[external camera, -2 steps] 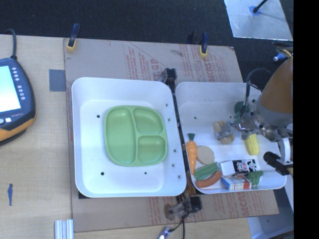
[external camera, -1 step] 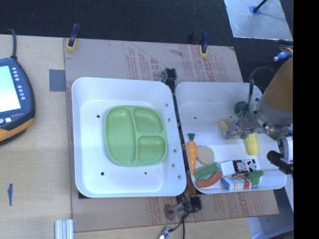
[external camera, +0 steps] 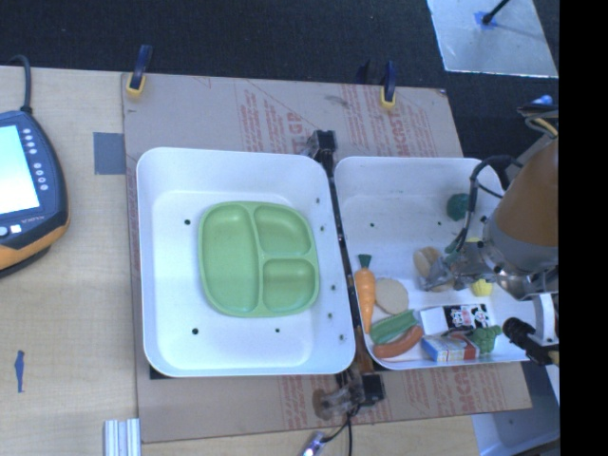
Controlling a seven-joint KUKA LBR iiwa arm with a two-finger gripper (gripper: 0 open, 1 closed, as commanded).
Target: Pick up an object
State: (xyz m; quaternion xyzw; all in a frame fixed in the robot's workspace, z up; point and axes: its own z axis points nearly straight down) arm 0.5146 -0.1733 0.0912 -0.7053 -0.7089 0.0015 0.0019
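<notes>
While the grey arm (external camera: 532,207) reaches in from the right, its claw (external camera: 445,272) sits low inside the right bin (external camera: 399,183), close above a pale tan piece (external camera: 427,256) near the bin's middle; whether that claw is wide, narrow or gripping anything cannot be told, since its tip is a blurred grey mass. Toys for picking crowd the near half of this bin: an orange carrot (external camera: 365,294) with a green top lies along the left wall, a round beige disc (external camera: 391,295) rests just beside it, and below these a green pod (external camera: 395,326) lies against a red-brown sausage (external camera: 399,344). To their right lie a small white carton with a dark print (external camera: 460,317), a blue and red box (external camera: 449,349) and a green broccoli-like piece (external camera: 485,338). A dark teal lump (external camera: 459,204) sits apart, nearer the far wall. The left bin (external camera: 161,255) holds a green divided plate (external camera: 258,257), lying flat at its centre. Both bins rest on a cardboard sheet (external camera: 285,112) clamped to the wooden surface (external camera: 66,350), and a handheld control pendant (external camera: 24,188) lies at the far left.
</notes>
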